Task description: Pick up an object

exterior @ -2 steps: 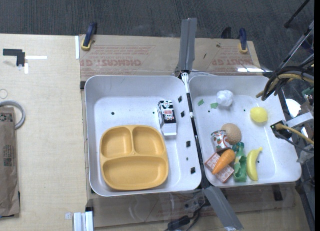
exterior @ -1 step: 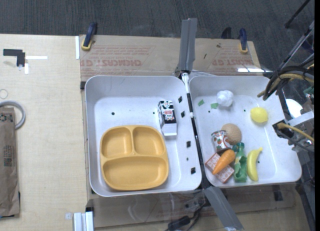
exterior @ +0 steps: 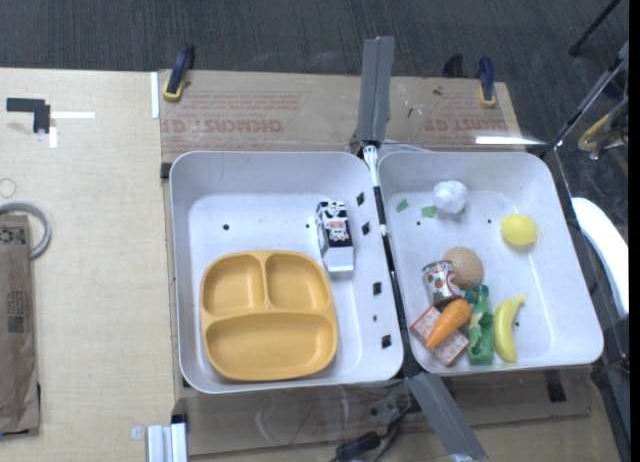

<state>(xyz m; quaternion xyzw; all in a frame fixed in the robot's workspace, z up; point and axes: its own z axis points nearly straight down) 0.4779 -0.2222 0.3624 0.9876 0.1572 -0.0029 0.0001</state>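
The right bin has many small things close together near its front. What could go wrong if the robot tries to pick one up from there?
1. The carrot, can, green toy and banana lie crowded in the right bin; a grasp may catch two, or push neighbours away.
2. The carrot rests on a packet, so it may slip or roll when touched.
3. The banana lies near the bin wall, leaving little room on that side.
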